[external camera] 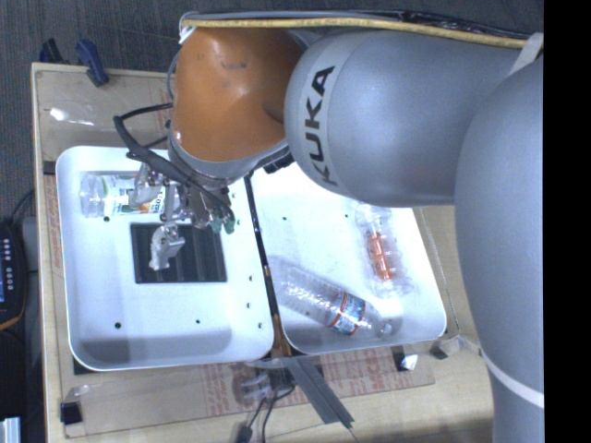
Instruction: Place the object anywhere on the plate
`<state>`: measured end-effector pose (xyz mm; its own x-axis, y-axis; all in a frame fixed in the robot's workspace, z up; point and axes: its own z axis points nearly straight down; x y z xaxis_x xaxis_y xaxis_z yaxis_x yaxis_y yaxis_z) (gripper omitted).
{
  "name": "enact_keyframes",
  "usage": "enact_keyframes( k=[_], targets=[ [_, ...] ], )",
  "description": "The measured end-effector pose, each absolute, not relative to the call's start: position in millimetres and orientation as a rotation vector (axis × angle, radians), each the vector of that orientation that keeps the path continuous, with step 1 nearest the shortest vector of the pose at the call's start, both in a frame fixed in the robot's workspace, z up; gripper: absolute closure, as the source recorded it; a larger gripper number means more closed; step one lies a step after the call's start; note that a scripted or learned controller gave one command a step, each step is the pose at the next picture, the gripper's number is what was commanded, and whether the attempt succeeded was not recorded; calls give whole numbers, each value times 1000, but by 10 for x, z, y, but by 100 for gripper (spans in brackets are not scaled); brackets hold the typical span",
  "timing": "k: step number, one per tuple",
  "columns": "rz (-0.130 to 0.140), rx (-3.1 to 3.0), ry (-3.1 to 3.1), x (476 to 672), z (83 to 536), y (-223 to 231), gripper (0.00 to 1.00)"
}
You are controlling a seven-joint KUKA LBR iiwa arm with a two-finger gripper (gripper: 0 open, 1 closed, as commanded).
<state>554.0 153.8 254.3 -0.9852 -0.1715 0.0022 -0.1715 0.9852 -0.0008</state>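
Camera: one fixed view, set above my bench and looking down at a slant.
Facing: toward the two shallow white plastic bins [138, 340] lying side by side.
Nearness: close to my grey arm with its orange band [369, 109], which looms large across the top and right.
My entry: from the view's right.

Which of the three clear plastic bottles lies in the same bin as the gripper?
The bottle with the green-marked label, in the left bin beside the gripper. The other two bottles lie in the right bin.
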Motion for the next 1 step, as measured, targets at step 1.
enact_keyframes(
  k=[1],
  targets=[
    [1,343,-3124,6231,2496,1169,0]
  ],
)
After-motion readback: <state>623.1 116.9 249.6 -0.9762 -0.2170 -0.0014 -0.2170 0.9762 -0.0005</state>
